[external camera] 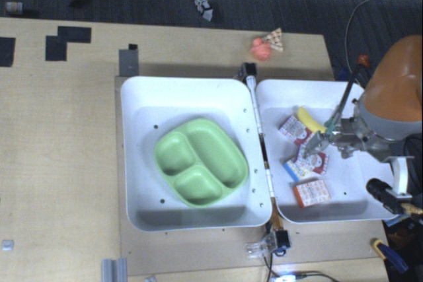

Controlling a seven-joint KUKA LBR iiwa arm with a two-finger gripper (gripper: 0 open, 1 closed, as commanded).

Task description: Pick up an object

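My gripper (316,142) hangs low in the right bin (344,94), right over a cluster of small packets. A yellow banana-shaped piece (308,119) lies just behind it. A red-and-white packet (290,127) sits to its left, another red-and-white packet with a blue edge (304,165) lies beneath it, and a third packet (312,192) rests nearer the front. The fingers blend into the packets, so I cannot make out how they stand.
The left bin (142,102) holds a green three-compartment plate (200,160). A divider ridge (259,135) runs between the bins. A pink object (262,48) lies on the bench behind the bins. The arm's orange band (396,86) looms at the right.
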